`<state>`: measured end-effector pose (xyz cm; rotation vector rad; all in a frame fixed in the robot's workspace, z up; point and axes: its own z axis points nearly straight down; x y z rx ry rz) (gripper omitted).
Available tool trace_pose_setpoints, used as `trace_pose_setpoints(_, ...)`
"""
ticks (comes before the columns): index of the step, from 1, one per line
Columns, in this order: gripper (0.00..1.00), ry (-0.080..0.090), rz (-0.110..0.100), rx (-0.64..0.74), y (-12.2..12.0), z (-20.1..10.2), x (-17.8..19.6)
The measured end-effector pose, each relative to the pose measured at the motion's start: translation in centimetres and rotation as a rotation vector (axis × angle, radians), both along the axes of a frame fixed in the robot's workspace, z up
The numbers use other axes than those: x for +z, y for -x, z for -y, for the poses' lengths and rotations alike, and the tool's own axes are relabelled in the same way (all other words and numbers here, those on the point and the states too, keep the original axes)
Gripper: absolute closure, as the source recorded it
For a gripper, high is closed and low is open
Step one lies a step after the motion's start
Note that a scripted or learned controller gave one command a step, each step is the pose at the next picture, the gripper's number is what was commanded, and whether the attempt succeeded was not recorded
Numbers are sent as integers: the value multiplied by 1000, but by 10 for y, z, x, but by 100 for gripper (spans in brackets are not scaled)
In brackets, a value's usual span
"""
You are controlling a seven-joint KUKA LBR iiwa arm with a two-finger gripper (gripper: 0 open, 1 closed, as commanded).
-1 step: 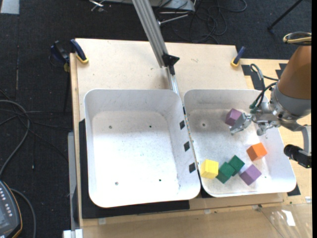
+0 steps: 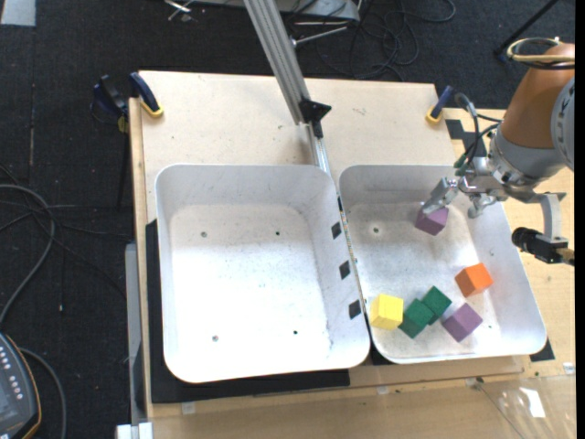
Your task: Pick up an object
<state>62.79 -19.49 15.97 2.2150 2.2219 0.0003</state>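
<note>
Claw [image 2: 460,199] spread, hovering just beside purple block [image 2: 432,219] in right bin [image 2: 512,273]; nothing pinched. Risk judged: off-centre closing, block nudged aside, claw shut on air.

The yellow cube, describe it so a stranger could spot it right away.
Look in the right-hand white bin, along its near edge by the divider. The yellow cube sits leftmost in a cluster beside two green cubes; it is the sole yellow block.

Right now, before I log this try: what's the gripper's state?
Gripper: open, fingers spread just above the purple cube in the right bin; holding nothing.
</note>
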Motion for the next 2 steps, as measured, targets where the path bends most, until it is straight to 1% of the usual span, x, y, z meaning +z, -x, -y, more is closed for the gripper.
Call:
trace_pose_setpoints(1,0,-2,-4,1,-29,-10,-68)
trace_pose_setpoints(2,100,1,0,2,-29,-10,-54)
